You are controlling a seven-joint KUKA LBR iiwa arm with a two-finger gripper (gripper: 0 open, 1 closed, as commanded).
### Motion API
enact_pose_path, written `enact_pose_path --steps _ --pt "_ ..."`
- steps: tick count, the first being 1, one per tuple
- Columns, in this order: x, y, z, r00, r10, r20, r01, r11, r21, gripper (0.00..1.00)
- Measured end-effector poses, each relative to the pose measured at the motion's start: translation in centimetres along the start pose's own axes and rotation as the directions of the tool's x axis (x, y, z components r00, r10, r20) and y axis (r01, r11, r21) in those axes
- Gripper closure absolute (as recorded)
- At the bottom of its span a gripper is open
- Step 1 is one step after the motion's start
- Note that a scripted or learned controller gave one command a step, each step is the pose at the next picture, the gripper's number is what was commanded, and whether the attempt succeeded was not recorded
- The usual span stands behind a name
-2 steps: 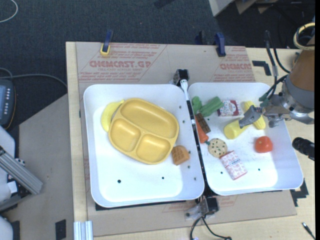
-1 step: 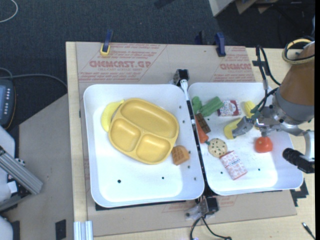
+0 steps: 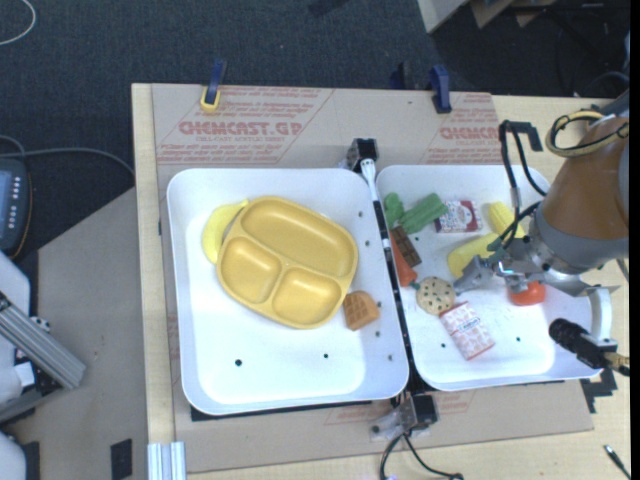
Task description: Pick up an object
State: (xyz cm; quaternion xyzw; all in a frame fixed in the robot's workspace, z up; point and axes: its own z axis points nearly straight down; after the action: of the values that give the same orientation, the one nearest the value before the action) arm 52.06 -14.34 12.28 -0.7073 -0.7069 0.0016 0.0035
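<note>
My gripper (image 3: 487,269) hangs low over the middle of the right bin (image 3: 500,368). It sits right beside a yellow banana-like piece (image 3: 468,257) and just above a round cookie (image 3: 435,295). An orange-red object (image 3: 527,291) lies close under the wrist on its right. A red and white packet (image 3: 467,330) lies in front of the gripper. Further back are green pieces (image 3: 414,211), a brown bar (image 3: 404,242), an orange carrot-like piece (image 3: 405,266), a small white and red pack (image 3: 458,216) and a yellow corn-like piece (image 3: 498,215). I see nothing held.
The left bin (image 3: 280,373) holds a yellow divided tray (image 3: 287,261) lying on a yellow plate (image 3: 214,233), with a brown bread-like piece (image 3: 361,310) by the tray's right corner. The arm covers the right bin's right side. A dark divider (image 3: 385,258) runs between the bins.
</note>
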Motion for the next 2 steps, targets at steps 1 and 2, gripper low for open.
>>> enact_pose_path --steps 1,2 --pt "0.1 0.2 3.7 1.0 0.0 -0.001 0.0 1.0 -0.007 0.0" --pt "-0.1 0.2 2.6 1.0 0.0 0.003 0.0 1.0 -0.011 1.0"
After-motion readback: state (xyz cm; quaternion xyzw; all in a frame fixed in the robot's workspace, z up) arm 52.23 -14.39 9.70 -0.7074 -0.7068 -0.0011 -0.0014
